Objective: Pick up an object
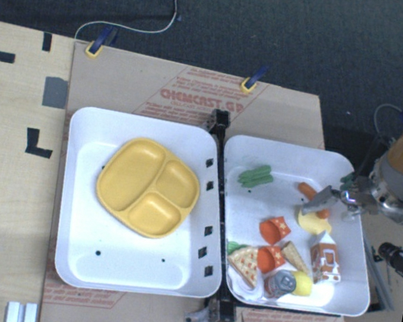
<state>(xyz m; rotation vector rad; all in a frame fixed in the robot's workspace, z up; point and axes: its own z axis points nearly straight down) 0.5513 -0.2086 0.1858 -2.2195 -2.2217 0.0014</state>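
The right bin (287, 157) holds several toy foods. Among them are a green bean pod (255, 176), an orange sausage (306, 189), a yellow chunk (314, 222) and a red cup (274, 229). There are also a pizza slice (245, 263), a grey can (280, 284) and a brown and white carton (324, 263). My gripper (321, 203) reaches in from the right. It hangs low over the bin's right side, just above the yellow chunk and beside the orange sausage. Nothing is visibly held.
The left bin (73, 234) holds a yellow compartment plate (149, 186). A black divider (213, 205) runs between the bins. Both sit on a cardboard sheet (190, 96) fixed with clamps. A cable crosses the dark floor behind.
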